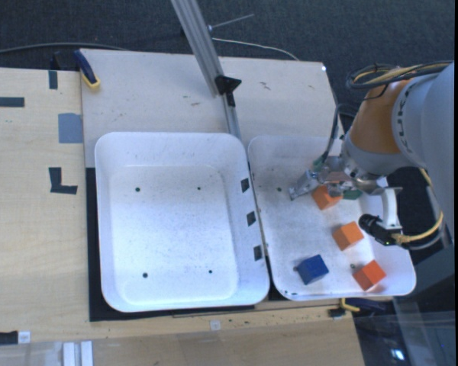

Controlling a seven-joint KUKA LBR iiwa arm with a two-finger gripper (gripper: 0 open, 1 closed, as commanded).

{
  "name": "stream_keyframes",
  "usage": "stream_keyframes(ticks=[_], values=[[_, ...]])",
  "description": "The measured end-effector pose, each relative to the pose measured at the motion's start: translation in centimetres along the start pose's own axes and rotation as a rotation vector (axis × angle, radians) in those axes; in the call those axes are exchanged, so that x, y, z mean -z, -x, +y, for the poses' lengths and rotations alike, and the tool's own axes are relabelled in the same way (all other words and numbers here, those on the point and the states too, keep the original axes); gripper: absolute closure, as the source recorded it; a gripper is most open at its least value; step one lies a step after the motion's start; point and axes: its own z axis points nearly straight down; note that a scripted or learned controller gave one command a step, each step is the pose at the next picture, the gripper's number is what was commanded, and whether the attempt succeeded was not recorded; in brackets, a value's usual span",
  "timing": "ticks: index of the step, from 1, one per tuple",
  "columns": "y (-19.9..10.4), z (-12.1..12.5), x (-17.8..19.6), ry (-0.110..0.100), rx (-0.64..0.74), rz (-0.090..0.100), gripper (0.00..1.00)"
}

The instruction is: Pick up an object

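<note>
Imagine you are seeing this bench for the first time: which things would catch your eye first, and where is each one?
The grey arm with its orange band reaches in from the right, its tool low over the right bin, right at an orange block. Nearer the front of that bin lie two more orange blocks and a blue block, bright against the white. The left bin sits beside it, large and white.

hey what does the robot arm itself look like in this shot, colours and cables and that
The arm is bulky and rounded, grey, with a broad orange band above the wrist. Thin yellow and dark cables loop over its top and lower side. Its gripper is a small metallic grey assembly.
</note>
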Motion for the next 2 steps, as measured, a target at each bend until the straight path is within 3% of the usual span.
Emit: stream_keyframes(ticks=[1,2], values=[[5.2,4.4,-1.0,0.014,0.004,-0.004,0.00],[5.4,4.5,0.2,0.017,0.004,-0.009,1.00]])
